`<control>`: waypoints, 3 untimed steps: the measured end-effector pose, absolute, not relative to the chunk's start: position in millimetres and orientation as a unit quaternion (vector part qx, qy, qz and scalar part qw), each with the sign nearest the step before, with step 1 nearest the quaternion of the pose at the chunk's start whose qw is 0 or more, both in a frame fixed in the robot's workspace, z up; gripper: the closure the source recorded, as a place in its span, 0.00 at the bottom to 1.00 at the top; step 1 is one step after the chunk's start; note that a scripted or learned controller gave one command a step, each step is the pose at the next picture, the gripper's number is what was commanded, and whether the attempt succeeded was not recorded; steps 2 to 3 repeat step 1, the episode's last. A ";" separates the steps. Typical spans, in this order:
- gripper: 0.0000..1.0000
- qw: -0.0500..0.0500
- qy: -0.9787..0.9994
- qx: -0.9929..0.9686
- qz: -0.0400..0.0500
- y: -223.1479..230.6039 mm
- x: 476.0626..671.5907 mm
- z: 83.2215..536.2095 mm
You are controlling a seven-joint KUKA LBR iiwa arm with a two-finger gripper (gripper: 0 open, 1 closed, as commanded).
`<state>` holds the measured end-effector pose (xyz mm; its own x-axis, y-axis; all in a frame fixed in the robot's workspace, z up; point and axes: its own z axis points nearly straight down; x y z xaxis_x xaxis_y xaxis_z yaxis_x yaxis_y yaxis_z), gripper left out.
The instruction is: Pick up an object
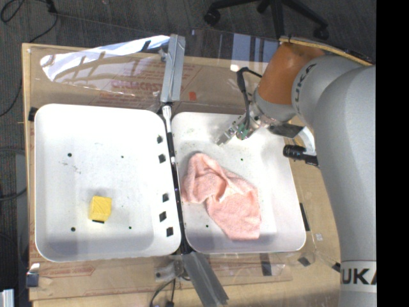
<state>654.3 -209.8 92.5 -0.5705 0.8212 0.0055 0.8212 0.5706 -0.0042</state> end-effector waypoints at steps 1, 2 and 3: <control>1.00 0.005 -0.925 -0.379 0.000 -184.1 656.2 91.8; 1.00 0.005 -0.925 -0.379 0.000 -184.1 656.2 91.8; 1.00 0.005 -0.925 -0.379 0.000 -184.1 656.2 91.8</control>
